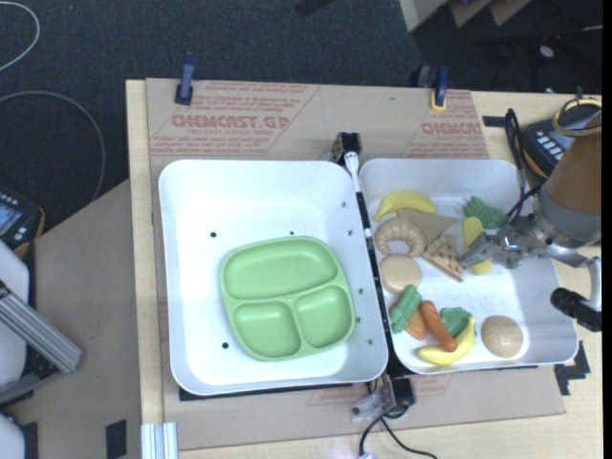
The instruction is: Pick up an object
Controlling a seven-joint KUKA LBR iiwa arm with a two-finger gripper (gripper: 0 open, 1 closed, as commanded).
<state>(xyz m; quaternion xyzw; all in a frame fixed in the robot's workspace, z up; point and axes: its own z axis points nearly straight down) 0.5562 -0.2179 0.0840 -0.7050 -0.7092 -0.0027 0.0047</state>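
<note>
The gripper (pixel 481 252) sits low in the right bin (pixel 535 352), reaching in from the right — its tips are just beside a triangular cracker (pixel 444 256) and near a small yellow piece (pixel 481 267). How far the pincer is open, and whether it has hold of anything, I cannot tell. The cracker lies just left of the tips, its long axis slanting from far-left to near-right; by my judgement it is the likeliest target. A pretzel (pixel 399 237) and a banana (pixel 405 202) lie farther left. The left bin (pixel 191 208) holds a green tray (pixel 285 297). The board (pixel 316 113) behind reads "CHEMCAST".
</note>
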